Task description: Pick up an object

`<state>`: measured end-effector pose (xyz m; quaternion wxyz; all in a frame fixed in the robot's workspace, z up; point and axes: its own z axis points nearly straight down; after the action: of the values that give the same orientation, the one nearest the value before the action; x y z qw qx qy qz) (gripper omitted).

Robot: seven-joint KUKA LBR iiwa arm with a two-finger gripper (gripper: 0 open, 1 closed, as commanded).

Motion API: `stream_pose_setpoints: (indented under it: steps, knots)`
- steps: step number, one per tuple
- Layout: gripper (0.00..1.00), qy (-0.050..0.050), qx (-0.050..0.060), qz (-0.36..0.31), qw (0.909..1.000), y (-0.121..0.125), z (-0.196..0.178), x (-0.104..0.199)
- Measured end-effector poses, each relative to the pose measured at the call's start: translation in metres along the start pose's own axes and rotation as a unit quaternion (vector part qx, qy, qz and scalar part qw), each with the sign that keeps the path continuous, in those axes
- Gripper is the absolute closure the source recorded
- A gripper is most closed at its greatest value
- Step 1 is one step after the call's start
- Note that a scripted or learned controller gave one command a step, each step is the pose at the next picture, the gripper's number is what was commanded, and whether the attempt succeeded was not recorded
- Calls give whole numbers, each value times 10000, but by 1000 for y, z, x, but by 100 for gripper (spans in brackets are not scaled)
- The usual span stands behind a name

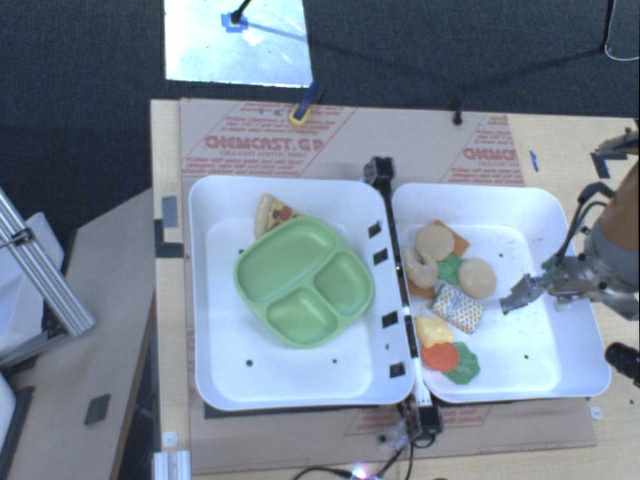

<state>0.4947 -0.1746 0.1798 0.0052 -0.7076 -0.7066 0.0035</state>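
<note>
Camera view: we see the gripper point(522, 295) over the right bin point(540, 211), near its right wall. We cannot tell how it is set, nor anything held. Toy food pile point(447, 293) lies along that bin's left side, apart from the gripper. Left bin point(215, 208) holds a green divided plate point(304, 281).

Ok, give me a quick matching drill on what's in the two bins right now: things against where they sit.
Things:
1. green divided plate
2. pizza slice
3. gripper
4. checkered packet

Places:
A. right bin, among the toy food
B. middle of the left bin
C. over the right bin's right half
D. left bin, tucked under the plate's far edge

Pairs: 1-B, 2-D, 3-C, 4-A
</note>
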Motion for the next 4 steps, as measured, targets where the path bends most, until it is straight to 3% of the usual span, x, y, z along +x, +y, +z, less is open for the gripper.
stream_pose_setpoints:
  steps: [1, 3, 4]
  knots:
    - [0, -16, -67, -21, 10000, 3, -7, 1]
    - [0, -13, -66, -12, 10000, 0, 95, -1]
    - [100, -17, -75, -13, 10000, 0, 85, 0]
